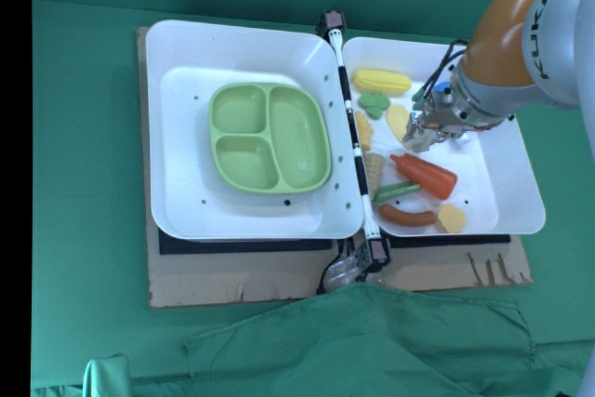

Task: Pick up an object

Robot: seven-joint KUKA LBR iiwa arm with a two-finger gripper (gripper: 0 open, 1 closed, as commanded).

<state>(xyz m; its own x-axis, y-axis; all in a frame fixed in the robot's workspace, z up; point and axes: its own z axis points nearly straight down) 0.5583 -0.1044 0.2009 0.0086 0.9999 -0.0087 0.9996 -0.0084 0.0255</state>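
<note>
Nearest the camera, a fold of green cloth (372, 339) lies over the front edge of the bench. Just behind it sit the two white bins, side by side.

In the right bin (507, 191), the front row holds a brown sausage (406, 216) with a round yellow slice (452, 218) just beside it. Behind these lie a green bean pod (397, 191), a waffle cone (374, 167) and a red-orange bottle-shaped toy (426, 175). Farther back are a pale yellow piece (398, 121), a small green leafy piece (374, 103) and a yellow corn cob (381, 81) near the far wall.

The left bin (177, 107) carries a green divided plate (270, 137).

The gripper (415, 142) hangs low in the right bin, just above the neck end of the red-orange toy and beside the pale yellow piece. How far its pincer is spread cannot be told from this slant, and nothing is visibly between it.

The step in hand looks like the approach or descent onto a target, most likely the red-orange toy. The pick seems not yet made. The next move calls for settling straight down over the chosen piece, closing squarely across its narrow width, then lifting clear of its crowded neighbours.
</note>
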